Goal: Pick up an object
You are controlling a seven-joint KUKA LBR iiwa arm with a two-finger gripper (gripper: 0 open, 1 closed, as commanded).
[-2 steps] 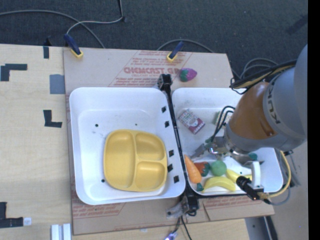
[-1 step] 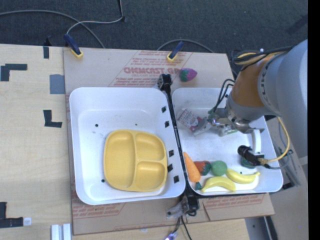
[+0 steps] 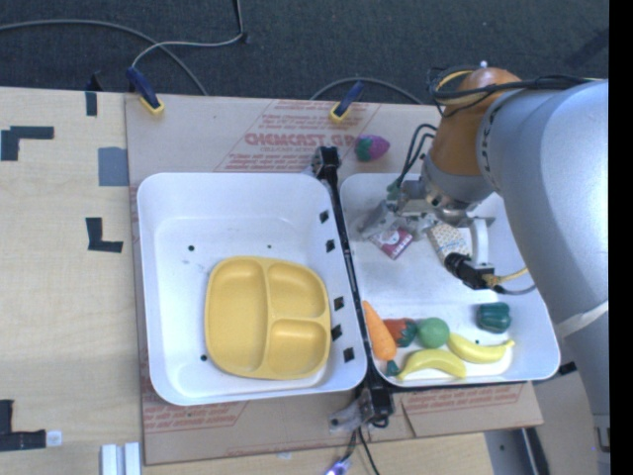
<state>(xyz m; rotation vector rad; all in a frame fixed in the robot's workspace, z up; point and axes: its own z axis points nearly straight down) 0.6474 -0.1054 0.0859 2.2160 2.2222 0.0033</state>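
Gripper (image 3: 404, 216) low in right bin (image 3: 524, 275), near its upper left corner. Small red-and-white packet (image 3: 396, 242) lies on bin floor right at gripper tip, touching or just below; whether between jaws, cannot tell. Jaws' state: cannot tell, metal parts blur together. Packet flat, reddish with pale patch. Toy carrot (image 3: 377, 332), green ball (image 3: 432, 332), two bananas (image 3: 455, 356) along bin's near edge. Yellow divided tray (image 3: 267, 317) in left bin (image 3: 158, 265).

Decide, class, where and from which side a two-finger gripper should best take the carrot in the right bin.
Probably the thick orange middle of the carrot, coming straight down, fingers closing across its width. It lies flat along the bin's left wall, with a red piece close on its other side, so room for the fingers is tight.
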